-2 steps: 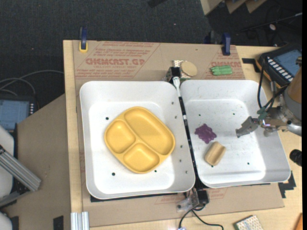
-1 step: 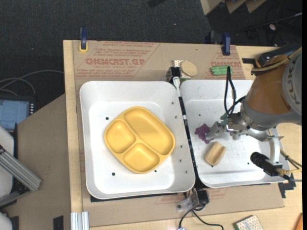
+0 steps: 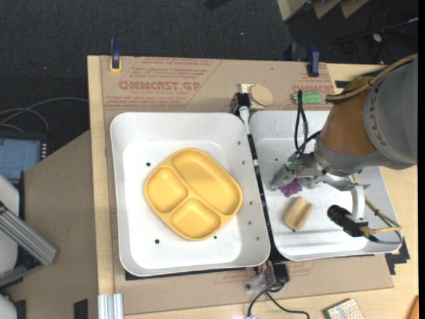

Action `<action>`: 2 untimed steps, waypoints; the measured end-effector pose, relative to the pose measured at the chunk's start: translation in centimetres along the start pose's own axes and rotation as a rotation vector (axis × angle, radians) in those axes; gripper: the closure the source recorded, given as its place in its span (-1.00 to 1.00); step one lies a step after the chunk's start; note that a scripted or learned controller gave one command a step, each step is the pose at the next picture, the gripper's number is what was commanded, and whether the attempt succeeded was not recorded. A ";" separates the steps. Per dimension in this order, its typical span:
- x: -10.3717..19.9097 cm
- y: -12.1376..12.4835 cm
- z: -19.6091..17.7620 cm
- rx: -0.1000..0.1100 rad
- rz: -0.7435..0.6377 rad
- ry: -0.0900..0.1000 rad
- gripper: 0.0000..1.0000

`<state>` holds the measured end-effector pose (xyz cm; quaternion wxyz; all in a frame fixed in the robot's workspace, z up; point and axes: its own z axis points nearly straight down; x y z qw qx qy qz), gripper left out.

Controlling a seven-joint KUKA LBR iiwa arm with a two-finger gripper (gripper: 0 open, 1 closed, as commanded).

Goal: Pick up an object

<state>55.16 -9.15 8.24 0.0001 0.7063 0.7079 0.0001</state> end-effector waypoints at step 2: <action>8.3 0.6 -10.8 -0.010 -0.008 0.003 1.00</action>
